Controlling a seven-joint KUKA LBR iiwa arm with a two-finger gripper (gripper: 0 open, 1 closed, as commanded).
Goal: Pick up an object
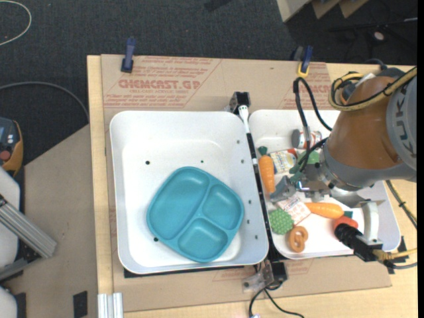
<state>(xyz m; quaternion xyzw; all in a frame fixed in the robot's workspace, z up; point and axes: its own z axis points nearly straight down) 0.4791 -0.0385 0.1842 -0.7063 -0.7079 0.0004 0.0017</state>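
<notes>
- My gripper [286,185] is down in the right bin [381,240], beside the carrot [266,173].
- Can't tell its state from here.
- Reckon I'm mid-grab; next is a straight lift.

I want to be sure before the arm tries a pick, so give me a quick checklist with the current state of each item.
1. Gripper low in the right bin: ok.
2. Something held between the fingers: cannot tell.
3. Carrot beside the gripper, within reach: ok.
4. Clutter near the gripper, green toy and pretzel packed close: not ok.
5. Blue tray lies flat in the left bin, out of the way: ok.
</notes>
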